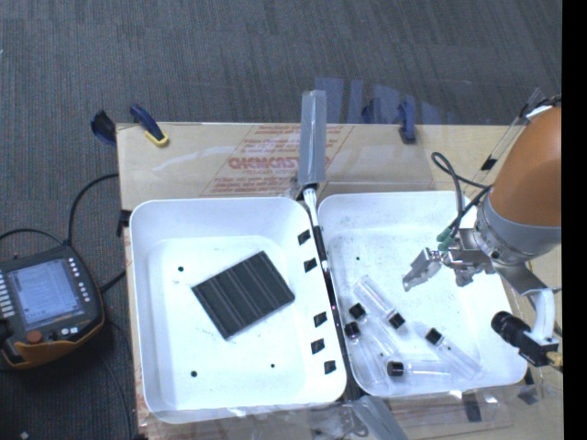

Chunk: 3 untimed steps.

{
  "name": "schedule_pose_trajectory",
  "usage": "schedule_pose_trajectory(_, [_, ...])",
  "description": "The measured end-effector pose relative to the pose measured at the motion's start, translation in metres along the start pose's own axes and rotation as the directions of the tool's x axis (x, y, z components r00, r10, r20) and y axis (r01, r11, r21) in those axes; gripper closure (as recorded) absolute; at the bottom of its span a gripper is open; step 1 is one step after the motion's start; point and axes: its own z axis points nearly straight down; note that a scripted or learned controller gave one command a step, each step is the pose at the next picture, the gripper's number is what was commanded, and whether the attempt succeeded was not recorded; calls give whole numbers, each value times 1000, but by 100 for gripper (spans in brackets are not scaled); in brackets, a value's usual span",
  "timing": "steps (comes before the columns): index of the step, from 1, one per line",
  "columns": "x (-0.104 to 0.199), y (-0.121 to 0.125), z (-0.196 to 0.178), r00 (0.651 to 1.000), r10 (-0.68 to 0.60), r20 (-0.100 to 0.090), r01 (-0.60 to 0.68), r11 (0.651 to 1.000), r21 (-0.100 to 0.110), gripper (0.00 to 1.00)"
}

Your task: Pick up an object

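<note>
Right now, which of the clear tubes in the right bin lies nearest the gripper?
The upper tube, slanting down-right to its black cap, lies nearest the gripper. The others rest lower, toward the bin's front edge.

Evenly and fairly brightly lit from above, with soft, short shadows under the dark ribbed panel in the left bin and faint ones beside the clear vials in the right bin. Whites of both bins close to washed out, with mild glare on the plastic film over the cardboard behind them. Slightly soft and grainy throughout, fine detail on the gripper smeared, carpet dim toward the top and corners.
</note>
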Motion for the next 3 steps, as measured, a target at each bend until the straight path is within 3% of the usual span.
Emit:
schedule_pose_trajectory(1, [7, -3, 140, 999, -44, 0, 44, 999, -1, 0])
schedule_pose_trajectory(2, [8, -3, 136, 999, -42, -3, 42, 999, 7, 100])
schedule_pose_trajectory(3, [8, -3, 135, 999, -42, -3, 42, 999, 6, 0])
